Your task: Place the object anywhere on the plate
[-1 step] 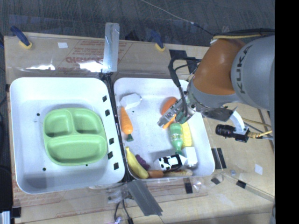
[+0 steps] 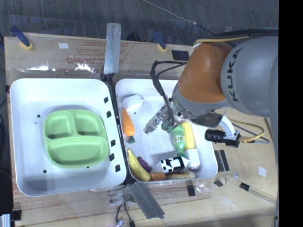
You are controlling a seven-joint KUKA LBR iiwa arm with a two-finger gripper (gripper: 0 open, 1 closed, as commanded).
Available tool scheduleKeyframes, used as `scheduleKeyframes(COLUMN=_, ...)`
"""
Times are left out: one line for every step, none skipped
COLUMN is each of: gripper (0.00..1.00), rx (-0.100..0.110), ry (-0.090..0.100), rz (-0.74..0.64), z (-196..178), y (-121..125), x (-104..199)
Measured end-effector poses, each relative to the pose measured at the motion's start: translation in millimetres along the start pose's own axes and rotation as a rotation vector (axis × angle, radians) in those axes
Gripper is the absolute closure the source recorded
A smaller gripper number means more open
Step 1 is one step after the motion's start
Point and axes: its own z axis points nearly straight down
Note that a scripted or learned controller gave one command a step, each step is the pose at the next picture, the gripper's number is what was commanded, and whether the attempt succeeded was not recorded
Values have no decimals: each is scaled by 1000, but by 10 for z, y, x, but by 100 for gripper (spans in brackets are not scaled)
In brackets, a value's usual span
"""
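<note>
I'm over the right bin [image 2: 142,90], my gripper [image 2: 158,122] low above its white floor; I cannot tell how my jaws stand. Bare floor lies toward the carrot [image 2: 128,122], a smooth orange cone by the divider. Just behind me sit a green bottle [image 2: 179,140] and a yellow corn [image 2: 188,134]. Nearer the front rim: a curved banana [image 2: 136,166] and a black-and-white cow [image 2: 172,164]. The plate [image 2: 75,137], pale green with three compartments, lies well apart in the left bin [image 2: 23,126].
</note>
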Motion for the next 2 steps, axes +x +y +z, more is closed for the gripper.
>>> scheduleKeyframes(gripper=100, rx=0, ry=-2, rz=4, z=-9, y=516, x=424)
scheduleKeyframes(gripper=100, rx=0, ry=-2, rz=6, z=49, y=1080, x=1006)
